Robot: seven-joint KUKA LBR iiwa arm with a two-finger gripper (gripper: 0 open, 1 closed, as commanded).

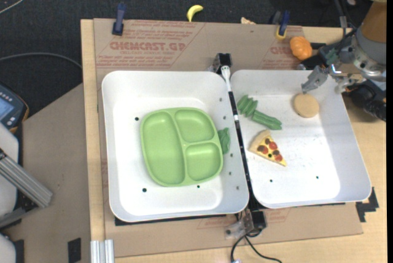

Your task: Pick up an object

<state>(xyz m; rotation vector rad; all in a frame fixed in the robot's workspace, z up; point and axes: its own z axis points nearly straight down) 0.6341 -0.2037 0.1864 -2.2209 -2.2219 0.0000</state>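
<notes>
The right bin [344,157] holds three toy foods. A tan round cookie [306,105] lies near its far side, a green bean pod [258,112] sits near its left wall, and a pizza slice [269,149] is in the middle. My gripper [323,83] hangs at the bin's far right corner, just above and behind the cookie. It is open, with nothing between its fingers [312,81]. The grey arm with its orange band [373,31] reaches in from the right.
The left bin [120,133] holds a green divided plate [182,145], with a small green piece [223,139] by its right edge. An orange toy fruit [300,47] lies on the board behind the right bin. A yellow banana [194,11] rests beyond the board's far edge.
</notes>
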